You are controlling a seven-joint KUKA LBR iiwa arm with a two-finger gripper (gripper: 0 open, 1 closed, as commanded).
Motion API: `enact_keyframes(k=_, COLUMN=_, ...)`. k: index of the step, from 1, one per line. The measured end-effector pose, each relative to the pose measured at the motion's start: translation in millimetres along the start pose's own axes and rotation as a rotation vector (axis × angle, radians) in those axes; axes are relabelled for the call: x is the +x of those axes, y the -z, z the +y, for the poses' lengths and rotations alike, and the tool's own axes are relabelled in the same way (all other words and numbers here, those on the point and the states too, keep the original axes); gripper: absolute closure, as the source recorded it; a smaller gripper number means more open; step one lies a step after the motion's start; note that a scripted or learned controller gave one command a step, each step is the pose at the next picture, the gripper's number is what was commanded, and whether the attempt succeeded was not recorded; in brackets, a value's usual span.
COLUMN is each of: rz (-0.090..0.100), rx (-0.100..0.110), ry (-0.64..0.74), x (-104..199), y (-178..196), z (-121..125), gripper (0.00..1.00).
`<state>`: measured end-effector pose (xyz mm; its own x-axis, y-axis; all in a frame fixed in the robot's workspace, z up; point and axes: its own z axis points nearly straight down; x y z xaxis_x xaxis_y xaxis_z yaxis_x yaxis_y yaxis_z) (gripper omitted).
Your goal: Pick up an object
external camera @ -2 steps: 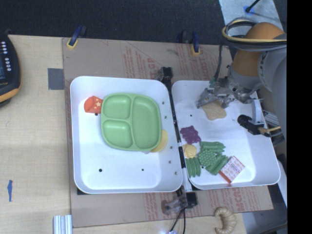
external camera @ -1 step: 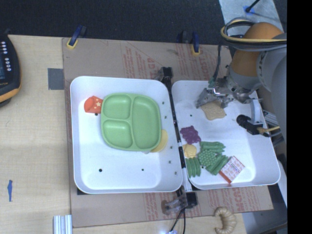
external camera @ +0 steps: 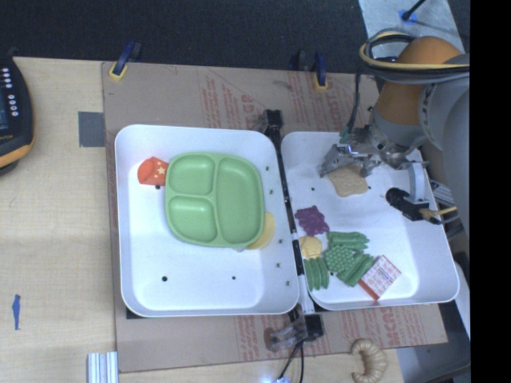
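One smooth green three-compartment plate (external camera: 215, 200) (rounded corners), bumpy green pods (external camera: 346, 254), flat tan slice (external camera: 349, 183).

A flat tan cookie-like piece (external camera: 349, 183) lies in the right bin's (external camera: 431, 282) far part.

Grey arm (external camera: 447, 114) with an orange band, metal-grey pincer (external camera: 349, 159).

Place: robot lab bench.
Signs: cardboard (external camera: 239, 94) clamped by clips (external camera: 319, 72) to the bench, two white bins (external camera: 144, 286), teach pendant (external camera: 12, 110), toy food (external camera: 339, 258).
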<state>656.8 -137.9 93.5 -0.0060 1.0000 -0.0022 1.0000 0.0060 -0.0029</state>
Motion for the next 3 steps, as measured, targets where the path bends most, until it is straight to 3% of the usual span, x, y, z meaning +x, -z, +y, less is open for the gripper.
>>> enact_keyframes(k=3, rz=0.001, rx=0.002, ry=0.001, x=7.8, y=-0.1, z=-0.1, gripper=0.0)
